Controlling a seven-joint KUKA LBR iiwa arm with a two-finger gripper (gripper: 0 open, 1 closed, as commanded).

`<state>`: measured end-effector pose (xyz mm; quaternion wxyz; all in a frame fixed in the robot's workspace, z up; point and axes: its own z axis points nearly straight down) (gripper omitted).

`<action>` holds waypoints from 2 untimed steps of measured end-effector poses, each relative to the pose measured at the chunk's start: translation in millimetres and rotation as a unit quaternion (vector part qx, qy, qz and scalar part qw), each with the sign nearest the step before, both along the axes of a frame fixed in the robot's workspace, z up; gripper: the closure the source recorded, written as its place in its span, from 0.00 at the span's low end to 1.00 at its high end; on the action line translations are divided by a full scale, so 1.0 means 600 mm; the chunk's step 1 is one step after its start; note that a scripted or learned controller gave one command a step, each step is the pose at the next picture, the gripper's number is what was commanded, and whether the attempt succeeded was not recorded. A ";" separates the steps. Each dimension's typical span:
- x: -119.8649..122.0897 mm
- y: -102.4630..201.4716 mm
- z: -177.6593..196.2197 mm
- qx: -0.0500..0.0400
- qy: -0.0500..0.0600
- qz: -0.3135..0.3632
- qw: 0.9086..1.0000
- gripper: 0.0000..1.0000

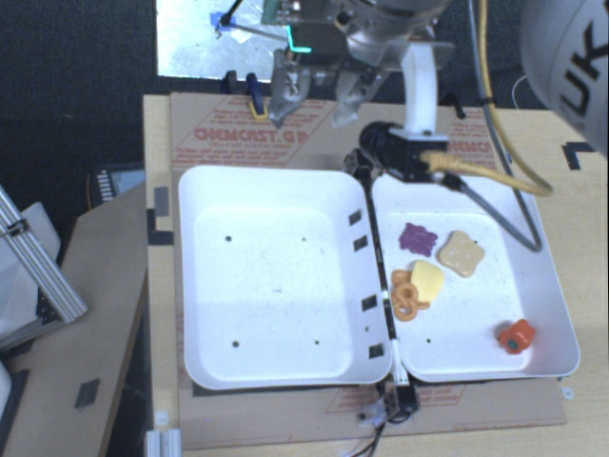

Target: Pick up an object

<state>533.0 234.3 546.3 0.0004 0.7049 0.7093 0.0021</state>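
The arm's upper body is running off the top and right edges, so its grey casing is showing as cut-off curved masses. The end effector point(314, 103) is hanging above the far edge of the surface point(542, 127), just beyond the far rims of the bins; its two metallic fingers point(285, 89) are standing apart with a clear gap and nothing between them. Parts of the wrist are blurring into cables and a glowing green mark, hard to read.

Two shallow white plastic bins with rounded corners are lying side by side. The left bin point(190, 255) is sitting below and nearer the camera than the end effector. The right bin point(547, 284) is lying below and to its right, carrying five small objects, all well apart from the fingers: one purple jagged piece point(417, 239), one tan toast-shaped slice point(461, 253), one pale yellow wedge point(428, 281), one orange pretzel-like ring piece point(404, 296) touching the wedge, and one orange-red rounded object point(515, 336) with a greenish spot, farthest off near the bin's near right corner.
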 end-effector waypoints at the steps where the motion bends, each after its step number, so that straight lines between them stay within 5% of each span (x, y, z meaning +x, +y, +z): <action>1: 0.000 0.000 0.000 0.000 0.000 0.000 1.000 0.00; 2: 0.000 0.000 0.000 0.000 0.000 0.000 1.000 0.00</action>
